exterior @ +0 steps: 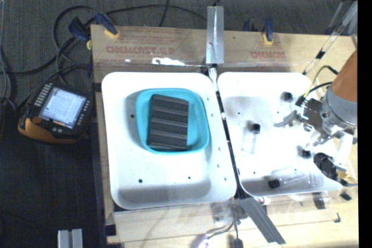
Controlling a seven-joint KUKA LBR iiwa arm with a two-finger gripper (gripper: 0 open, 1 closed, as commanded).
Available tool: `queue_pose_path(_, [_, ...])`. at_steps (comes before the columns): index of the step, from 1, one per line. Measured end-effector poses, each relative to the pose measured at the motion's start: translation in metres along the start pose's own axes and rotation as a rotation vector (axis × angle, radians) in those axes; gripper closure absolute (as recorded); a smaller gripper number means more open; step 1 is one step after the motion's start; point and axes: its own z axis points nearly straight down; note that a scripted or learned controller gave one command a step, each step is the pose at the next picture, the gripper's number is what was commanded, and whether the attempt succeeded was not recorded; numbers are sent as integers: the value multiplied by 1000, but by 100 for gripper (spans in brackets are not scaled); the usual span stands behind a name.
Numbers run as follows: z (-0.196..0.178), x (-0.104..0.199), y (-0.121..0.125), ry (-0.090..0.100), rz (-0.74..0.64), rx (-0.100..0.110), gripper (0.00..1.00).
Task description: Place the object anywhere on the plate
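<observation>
A dark grey ribbed block lies flat on the blue plate in the left bin, inside the plate's rim. My gripper is at the right side of the right bin, far from the plate and the block, with the arm's wrist coming in from the right edge. Nothing shows in the gripper.
Small clear pieces with black ends lie in the right bin: one near its middle, one at the back right, one along the front wall. A metal divider post stands behind the bins. A handheld pendant lies left of the bench.
</observation>
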Motion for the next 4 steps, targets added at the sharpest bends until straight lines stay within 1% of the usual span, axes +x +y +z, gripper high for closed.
queue_pose_path(1, [25, 50, -40, 1, 311, 5, 0])
queue_pose_path(2, [-20, -16, -7, -1, 219, 0, 0])
queue_pose_path(3, [26, 48, -39, 0, 244, 3, 0])
queue_pose_path(4, [-18, 15, -16, 2, 95, -2, 0])
